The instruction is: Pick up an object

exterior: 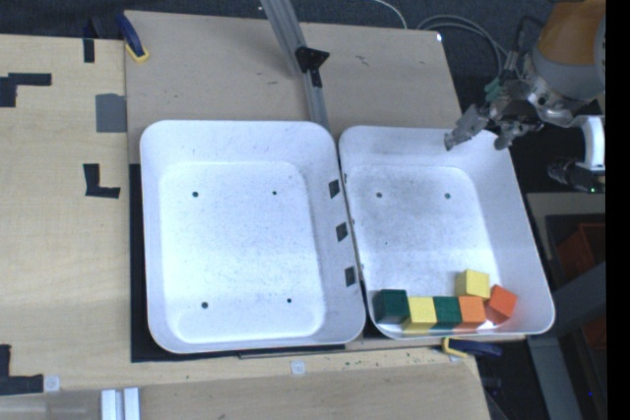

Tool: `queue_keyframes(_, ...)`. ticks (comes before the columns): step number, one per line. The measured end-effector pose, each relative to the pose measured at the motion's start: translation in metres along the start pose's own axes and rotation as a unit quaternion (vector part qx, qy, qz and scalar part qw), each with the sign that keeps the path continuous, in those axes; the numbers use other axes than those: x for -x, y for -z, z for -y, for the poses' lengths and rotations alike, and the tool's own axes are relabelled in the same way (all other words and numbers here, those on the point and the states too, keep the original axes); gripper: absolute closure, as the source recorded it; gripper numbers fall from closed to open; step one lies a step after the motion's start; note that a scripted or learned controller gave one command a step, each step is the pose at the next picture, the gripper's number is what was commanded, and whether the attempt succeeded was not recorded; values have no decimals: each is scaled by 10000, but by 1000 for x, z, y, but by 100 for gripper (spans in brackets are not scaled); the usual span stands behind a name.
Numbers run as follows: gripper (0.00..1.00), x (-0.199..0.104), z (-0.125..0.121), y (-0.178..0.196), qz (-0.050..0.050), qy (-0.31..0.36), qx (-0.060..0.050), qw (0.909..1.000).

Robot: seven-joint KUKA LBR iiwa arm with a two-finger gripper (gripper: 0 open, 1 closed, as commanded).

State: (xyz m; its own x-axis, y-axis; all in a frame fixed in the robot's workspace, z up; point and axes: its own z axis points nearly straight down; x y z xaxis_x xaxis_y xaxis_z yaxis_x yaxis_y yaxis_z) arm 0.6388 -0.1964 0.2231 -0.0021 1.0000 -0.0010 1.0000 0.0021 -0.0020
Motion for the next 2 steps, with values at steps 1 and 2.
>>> queue_keyframes(1, 0, -20, 55, -135, -11, -3, -25, 10000)
queue_keyframes(2, 0, 12, 129, -132, -1, -37, -25, 10000)
